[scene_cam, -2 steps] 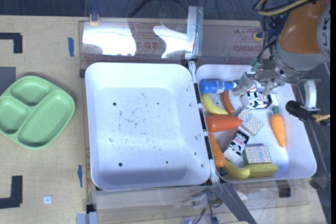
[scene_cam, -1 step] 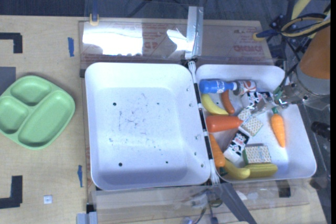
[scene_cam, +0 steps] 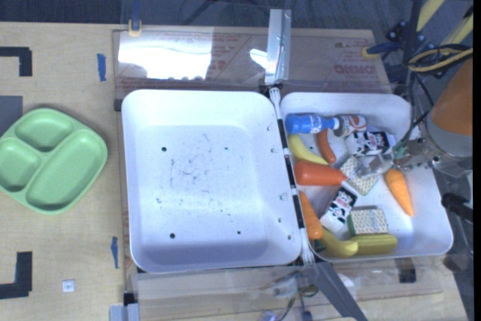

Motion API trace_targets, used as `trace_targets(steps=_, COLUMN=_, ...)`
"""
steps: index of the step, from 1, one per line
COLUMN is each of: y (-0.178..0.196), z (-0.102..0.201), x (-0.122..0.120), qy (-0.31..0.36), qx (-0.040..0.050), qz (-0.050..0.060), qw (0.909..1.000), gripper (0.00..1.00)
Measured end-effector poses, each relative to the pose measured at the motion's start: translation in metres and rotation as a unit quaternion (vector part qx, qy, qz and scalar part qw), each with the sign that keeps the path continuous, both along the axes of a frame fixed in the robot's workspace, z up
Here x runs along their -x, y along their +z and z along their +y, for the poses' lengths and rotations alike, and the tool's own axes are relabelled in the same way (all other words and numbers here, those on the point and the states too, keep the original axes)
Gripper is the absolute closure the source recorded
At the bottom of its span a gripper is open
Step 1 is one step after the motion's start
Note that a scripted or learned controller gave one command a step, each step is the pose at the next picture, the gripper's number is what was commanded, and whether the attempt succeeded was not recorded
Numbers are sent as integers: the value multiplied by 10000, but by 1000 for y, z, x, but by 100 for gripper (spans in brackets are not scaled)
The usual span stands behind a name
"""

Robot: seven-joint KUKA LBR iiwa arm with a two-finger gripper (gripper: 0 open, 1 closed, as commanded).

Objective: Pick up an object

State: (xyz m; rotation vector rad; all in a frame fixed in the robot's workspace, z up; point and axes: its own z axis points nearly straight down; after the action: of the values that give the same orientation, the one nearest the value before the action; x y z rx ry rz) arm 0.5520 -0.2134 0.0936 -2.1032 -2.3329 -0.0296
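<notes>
The bench was pale wood set on grey carpet, with dark stand legs and a yellow pole beyond its far edge. A light green plastic plate with three compartments (scene_cam: 51, 159) lay at the far left of the bench top. Two shallow white bins sat side by side in the middle, the left white bin (scene_cam: 143, 113) touching the right white bin (scene_cam: 440, 233) along a shared wall. Behind them a clear plastic sheet (scene_cam: 192, 52) caught the glare, with a grey metal bracket (scene_cam: 279, 41) standing at its right end. I reached in from the right, my grey arm with its orange band (scene_cam: 457, 107) over the right bin's far right corner, and my gripper (scene_cam: 403, 152) hung low just above the long orange plastic carrot (scene_cam: 400, 192). I could not tell whether my gripper was open or closed, and nothing showed held in it. The things to pick all lay in the right bin. A blue plastic bottle with a white cap (scene_cam: 312, 122) was at the far side, a yellow toy banana (scene_cam: 304, 150) just near of it, and a thick red-orange toy vegetable (scene_cam: 319, 175) was in the middle. A small black-and-white carton (scene_cam: 342, 208) and a beige checkered block (scene_cam: 368, 220) were nearer, and a second yellow banana (scene_cam: 338, 246) lay against the near wall.
</notes>
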Motion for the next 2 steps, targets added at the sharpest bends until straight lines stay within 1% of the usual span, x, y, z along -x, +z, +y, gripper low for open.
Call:
trace_targets(steps=1, y=11, z=-2, x=-1, qy=-13, qx=30, qz=-34, qw=10000, gripper=100)
trace_targets(steps=2, y=94, z=13, x=-44, qy=5, qx=78, qz=48, qw=10000, gripper=100)
